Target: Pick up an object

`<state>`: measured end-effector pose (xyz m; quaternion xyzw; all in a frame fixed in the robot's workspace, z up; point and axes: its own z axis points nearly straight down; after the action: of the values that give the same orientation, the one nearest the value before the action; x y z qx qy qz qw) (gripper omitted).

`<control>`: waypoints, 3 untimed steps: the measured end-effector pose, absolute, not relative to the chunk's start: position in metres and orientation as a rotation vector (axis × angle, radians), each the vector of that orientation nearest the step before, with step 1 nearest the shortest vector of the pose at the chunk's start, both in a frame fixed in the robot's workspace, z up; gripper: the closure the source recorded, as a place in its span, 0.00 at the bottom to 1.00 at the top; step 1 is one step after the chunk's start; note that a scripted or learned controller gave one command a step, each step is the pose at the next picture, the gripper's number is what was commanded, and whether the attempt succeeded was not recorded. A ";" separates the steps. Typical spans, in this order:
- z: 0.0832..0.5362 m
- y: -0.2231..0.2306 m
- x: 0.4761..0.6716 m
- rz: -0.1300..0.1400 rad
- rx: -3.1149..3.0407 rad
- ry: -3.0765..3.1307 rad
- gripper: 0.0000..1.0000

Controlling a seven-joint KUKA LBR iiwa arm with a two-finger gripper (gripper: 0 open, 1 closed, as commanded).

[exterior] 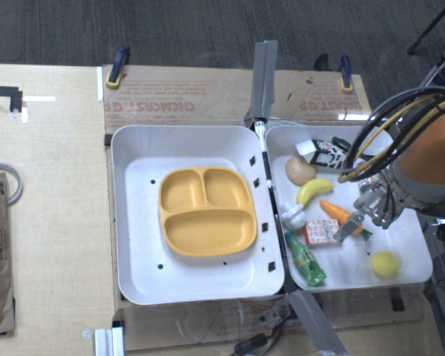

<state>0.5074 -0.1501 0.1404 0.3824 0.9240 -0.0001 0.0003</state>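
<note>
Lowest in the bin, lemon [384,264] sits near the claw [350,228], whose state I cannot tell.

A robotics lab test bench, set up for picking trials.

Two shallow white plastic bins [123,221] sit side by side on a sheet of printed brown cardboard [185,95] held to the pale wooden benchtop [44,132] by blue and yellow spring clamps [118,67]. A grey industrial arm with an orange band [430,150] and a bundle of black and yellow cables [389,124] reaches in over toy food props. Dark grey carpet [170,13] lies beyond the bench.
</note>
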 end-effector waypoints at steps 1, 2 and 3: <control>0.096 -0.155 0.540 0.002 1.326 2.842 0.00; 0.107 -0.156 0.543 0.004 1.324 2.832 1.00; 0.107 -0.156 0.542 0.003 1.324 2.833 0.00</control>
<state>0.5424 -0.1558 0.1066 0.4235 0.9058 0.0010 0.0074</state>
